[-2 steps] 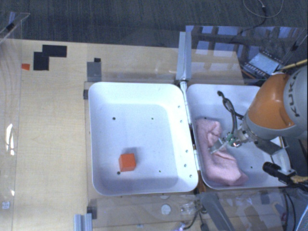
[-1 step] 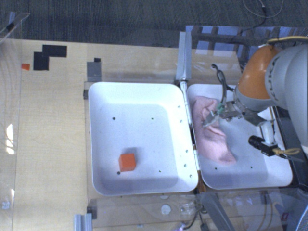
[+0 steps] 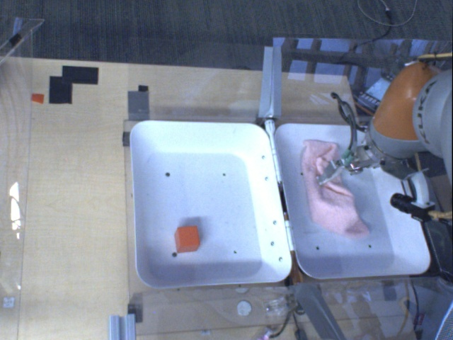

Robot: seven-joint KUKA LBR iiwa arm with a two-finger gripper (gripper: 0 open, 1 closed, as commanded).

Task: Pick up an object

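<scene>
Now the gripper (image 3: 333,173) touches the pink cloth (image 3: 331,190) in the right bin (image 3: 407,261); whether it grasps, I cannot tell.

We see our arm (image 3: 414,115) entering from three o'clock, its orange band high near two o'clock. The wrist angles down toward nine o'clock, and our gripper (image 3: 333,174) hangs low with its slim fingers (image 3: 327,178) pointing toward eight o'clock.

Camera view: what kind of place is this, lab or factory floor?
Probably a robotics lab bench for pick trials: two white bins side by side, a pink cloth, an orange block, the gripper over the cloth.
</scene>
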